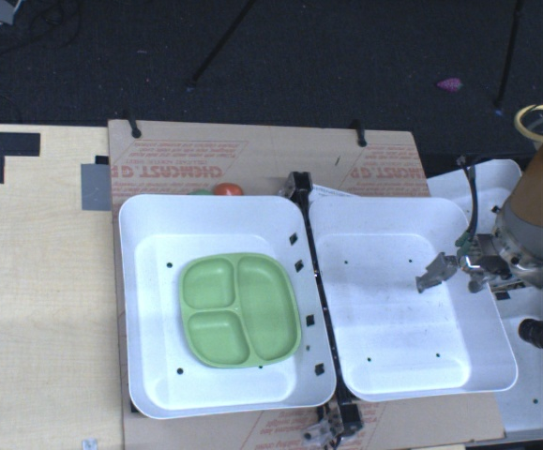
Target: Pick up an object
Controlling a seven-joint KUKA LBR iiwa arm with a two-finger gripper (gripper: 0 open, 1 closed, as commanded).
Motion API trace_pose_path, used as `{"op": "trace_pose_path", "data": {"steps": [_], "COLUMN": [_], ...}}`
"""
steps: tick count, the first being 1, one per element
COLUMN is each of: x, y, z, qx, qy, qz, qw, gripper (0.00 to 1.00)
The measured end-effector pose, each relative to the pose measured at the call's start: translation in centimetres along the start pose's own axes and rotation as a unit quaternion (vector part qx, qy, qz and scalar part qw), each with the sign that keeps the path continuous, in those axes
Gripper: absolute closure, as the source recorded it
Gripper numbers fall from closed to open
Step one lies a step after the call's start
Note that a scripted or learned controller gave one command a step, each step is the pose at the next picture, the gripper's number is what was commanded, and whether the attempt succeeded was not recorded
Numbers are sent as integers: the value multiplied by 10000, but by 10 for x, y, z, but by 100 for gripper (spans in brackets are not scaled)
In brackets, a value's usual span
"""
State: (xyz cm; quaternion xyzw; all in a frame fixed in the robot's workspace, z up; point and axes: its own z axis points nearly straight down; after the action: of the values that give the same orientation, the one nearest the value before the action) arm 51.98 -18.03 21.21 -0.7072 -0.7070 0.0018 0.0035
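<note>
- green divided plate (240,309): the one object lying in a bin; it rests flat on the floor of the left bin (149,223), slightly toward that bin's near right part, with three compartments, two smaller ones on its left side and one long one on its right.
- left bin: shallow, white, with small dark marks on its floor around the plate.
- right bin (398,392): shallow, white, side by side with the left bin; a dark divider strip (314,289) runs between the two.
- gripper (437,275): over the right part of the right bin, near its right wall, well apart from the plate; a grey finger points left and downward; whether it is spread or closed cannot be told, and nothing is seen held in it.
- arm (524,223): reaches in from the right edge, grey with an orange section above the wrist.
- cardboard sheet (252,162): brown, printed, lying under both bins.
- small red and green item (226,190): just behind the left bin's far rim, on the cardboard.
</note>
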Motion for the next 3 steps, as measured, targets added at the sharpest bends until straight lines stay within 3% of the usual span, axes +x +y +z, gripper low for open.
{"op": "trace_pose_path", "data": {"steps": [2,3], "x": [3,2], "y": [5,5], "z": [88,76], "qx": [-3,-14], "qy": [0,-3], "qz": [5,22], "qw": [10000,10000], "gripper": [0,100]}}
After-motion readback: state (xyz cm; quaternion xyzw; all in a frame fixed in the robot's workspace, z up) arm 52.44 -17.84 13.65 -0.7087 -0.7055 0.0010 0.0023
